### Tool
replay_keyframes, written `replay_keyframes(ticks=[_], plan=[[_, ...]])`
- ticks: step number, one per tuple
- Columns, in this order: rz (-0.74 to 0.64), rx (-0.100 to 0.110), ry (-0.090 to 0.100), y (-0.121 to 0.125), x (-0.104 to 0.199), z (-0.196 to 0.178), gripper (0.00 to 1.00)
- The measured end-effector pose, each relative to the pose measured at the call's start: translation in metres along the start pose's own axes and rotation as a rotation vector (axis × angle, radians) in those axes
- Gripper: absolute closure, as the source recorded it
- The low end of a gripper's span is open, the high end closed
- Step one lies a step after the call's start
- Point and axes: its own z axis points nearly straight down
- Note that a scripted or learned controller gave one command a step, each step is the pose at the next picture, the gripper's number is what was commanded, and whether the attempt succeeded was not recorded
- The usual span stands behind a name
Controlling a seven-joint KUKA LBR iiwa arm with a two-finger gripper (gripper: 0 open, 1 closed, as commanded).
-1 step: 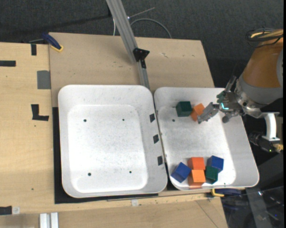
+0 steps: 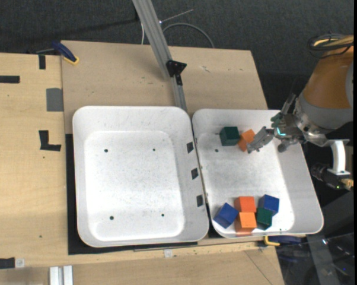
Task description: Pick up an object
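Camera view, right bin (image 2: 297,177): gripper (image 2: 257,144) sits upper centre of that bin, fingertips just right of the orange block (image 2: 246,139), touching or nearly so. Can't tell the gripper's state. Block is small, cube-like, orange, tilted, with a dark green block (image 2: 229,136) just left. Looks like an approach, nothing lifted. More blocks clustered lower right.

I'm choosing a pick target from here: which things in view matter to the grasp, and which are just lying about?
Job: gripper; orange block beside it; dark green block; cluster at the right bin's near end: blue block, two orange blocks, green block.

Lying about: left bin; blue-and-yellow clamp; metal rail.
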Motion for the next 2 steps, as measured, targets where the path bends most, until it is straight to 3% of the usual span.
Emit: replay_keyframes(ticks=[2], plan=[[0.001, 0.005, -0.001, 0.012, 0.002, 0.095, 0.00]])
